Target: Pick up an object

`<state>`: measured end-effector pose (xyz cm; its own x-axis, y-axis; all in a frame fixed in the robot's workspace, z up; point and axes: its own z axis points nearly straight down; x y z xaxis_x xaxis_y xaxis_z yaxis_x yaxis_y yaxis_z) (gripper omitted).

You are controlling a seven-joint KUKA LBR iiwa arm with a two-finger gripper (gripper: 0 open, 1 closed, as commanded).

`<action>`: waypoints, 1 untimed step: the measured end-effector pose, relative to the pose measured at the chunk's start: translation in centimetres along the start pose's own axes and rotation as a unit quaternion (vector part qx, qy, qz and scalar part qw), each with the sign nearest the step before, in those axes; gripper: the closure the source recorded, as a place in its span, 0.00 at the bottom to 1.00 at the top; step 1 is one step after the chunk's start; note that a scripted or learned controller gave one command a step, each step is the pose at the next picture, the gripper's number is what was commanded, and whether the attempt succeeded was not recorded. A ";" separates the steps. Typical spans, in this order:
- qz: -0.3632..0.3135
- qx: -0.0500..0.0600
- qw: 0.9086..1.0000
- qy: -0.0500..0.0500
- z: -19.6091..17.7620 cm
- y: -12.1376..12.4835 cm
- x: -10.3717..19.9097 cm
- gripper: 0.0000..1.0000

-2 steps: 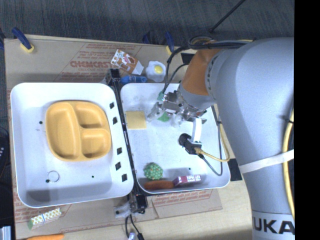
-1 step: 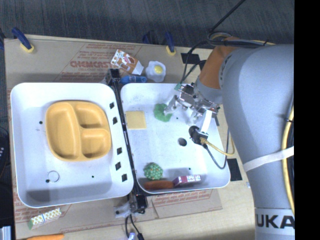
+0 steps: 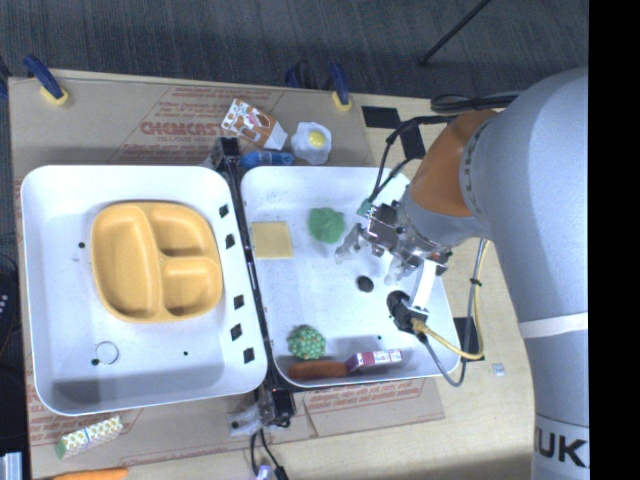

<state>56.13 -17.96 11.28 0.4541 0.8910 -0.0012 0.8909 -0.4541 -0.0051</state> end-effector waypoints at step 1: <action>-0.002 -0.001 1.000 0.001 2.1 5.0 1.7 0.00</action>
<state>61.31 -18.75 9.17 0.4506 0.8927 0.0006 0.8927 -0.4506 -0.0035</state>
